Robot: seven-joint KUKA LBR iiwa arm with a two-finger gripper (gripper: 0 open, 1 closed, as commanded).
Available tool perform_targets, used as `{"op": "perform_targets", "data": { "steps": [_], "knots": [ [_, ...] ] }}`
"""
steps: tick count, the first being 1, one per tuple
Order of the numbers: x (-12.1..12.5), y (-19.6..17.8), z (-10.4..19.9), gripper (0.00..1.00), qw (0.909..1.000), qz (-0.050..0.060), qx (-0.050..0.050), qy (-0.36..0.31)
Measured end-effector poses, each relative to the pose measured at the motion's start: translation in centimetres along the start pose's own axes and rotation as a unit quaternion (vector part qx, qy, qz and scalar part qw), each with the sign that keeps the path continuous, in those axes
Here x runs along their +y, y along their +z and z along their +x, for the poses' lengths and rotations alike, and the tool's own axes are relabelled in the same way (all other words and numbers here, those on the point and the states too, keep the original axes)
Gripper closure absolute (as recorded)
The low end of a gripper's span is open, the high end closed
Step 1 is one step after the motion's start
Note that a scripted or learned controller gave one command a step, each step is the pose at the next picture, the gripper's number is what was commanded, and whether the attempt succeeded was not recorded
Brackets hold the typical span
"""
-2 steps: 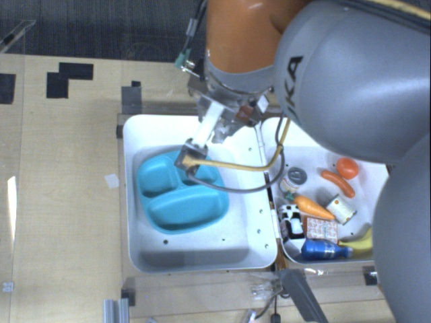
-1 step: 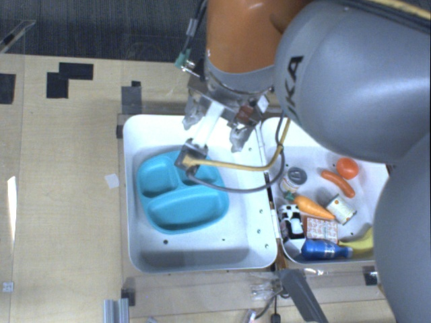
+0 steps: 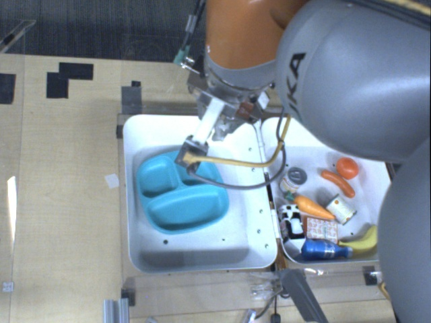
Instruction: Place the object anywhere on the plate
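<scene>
A blue plate [image 3: 182, 207] with several compartments lies in the left white bin [image 3: 202, 258]. My gripper [image 3: 230, 121] hangs under the orange-banded wrist, above the bin's back right part and just beyond the plate's far right compartment. The big grey arm covers most of it, and I cannot make out any object in it. The loose objects lie in the right bin [image 3: 316, 147]: an orange carrot [image 3: 313, 207], a red sausage [image 3: 337, 182], an orange ball [image 3: 347, 167] and a yellow banana [image 3: 362, 241].
The right bin also holds a small can [image 3: 294, 177], a white cylinder [image 3: 341, 210], a patterned box [image 3: 322, 229], a blue bottle [image 3: 323, 250] and a black-and-white item [image 3: 291, 221]. The arm's bulk overhangs the right bin's back.
</scene>
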State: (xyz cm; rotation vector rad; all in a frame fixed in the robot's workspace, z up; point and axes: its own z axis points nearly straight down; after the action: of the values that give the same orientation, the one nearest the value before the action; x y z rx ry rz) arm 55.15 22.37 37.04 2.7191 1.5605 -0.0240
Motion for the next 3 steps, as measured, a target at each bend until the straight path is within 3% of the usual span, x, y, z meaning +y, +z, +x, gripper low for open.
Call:
{"op": "perform_targets", "data": {
  "steps": [1, 2, 3],
  "knots": [
    [0.00, 0.01, 0.00, 0.00, 1.0000, 0.000, 0.000, 0.000],
    [0.01, -0.66, 0.21, 1.00, 1.0000, 0.000, -0.002, -0.004],
    [0.01, -0.65, 0.21, 0.00, 1.0000, 0.000, -0.002, -0.004]
  ]
}}
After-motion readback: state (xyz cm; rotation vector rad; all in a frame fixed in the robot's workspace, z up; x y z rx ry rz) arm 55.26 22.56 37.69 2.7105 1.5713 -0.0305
